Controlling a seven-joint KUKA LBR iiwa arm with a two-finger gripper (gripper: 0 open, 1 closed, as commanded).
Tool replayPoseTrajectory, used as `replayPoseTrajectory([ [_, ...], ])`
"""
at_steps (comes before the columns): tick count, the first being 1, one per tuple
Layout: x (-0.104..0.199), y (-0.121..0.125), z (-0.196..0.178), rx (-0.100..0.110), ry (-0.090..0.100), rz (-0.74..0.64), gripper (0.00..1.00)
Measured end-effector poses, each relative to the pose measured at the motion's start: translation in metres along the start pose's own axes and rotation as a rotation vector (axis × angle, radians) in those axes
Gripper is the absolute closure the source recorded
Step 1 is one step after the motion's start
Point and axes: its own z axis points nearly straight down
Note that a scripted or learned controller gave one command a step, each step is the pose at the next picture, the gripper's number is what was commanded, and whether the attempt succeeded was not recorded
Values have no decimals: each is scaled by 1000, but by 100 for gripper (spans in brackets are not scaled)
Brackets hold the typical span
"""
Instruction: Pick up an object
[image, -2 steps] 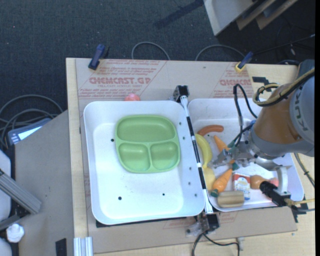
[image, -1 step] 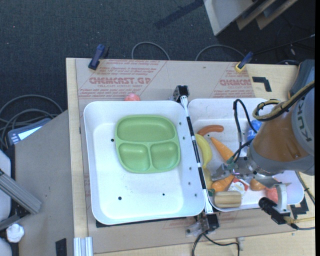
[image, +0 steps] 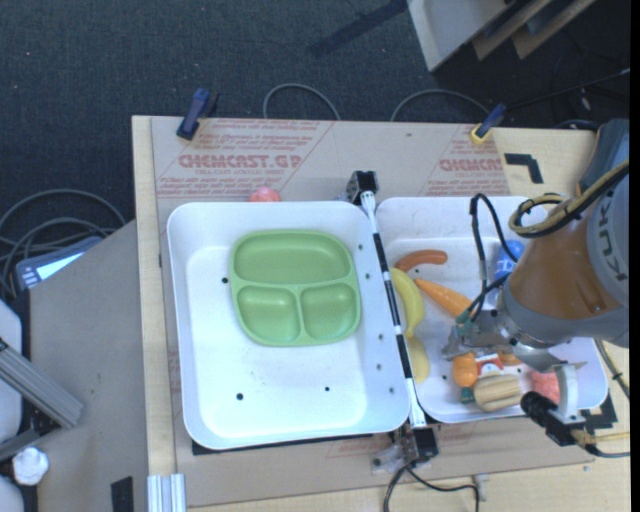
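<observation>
reaching in from three o'clock, the arm (image: 565, 275) hung over the right bin (image: 440, 215) with its gripper (image: 468, 338) low among the toy food, a banana (image: 408, 300) at its nine o'clock, a carrot (image: 440, 294) at eleven, an orange piece (image: 465, 371) at six.

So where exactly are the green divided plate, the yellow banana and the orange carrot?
Green divided plastic plate (image: 295, 286), camera view, on the ridge between its large and small compartments.
Yellow banana (image: 408, 302), camera view, on the middle of its curved body.
Orange carrot (image: 443, 296), camera view, on the middle of its length.
</observation>
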Motion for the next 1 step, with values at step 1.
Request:
replayPoseTrajectory([
  [1, 50, 39, -91, 0, 0, -3, 100],
])
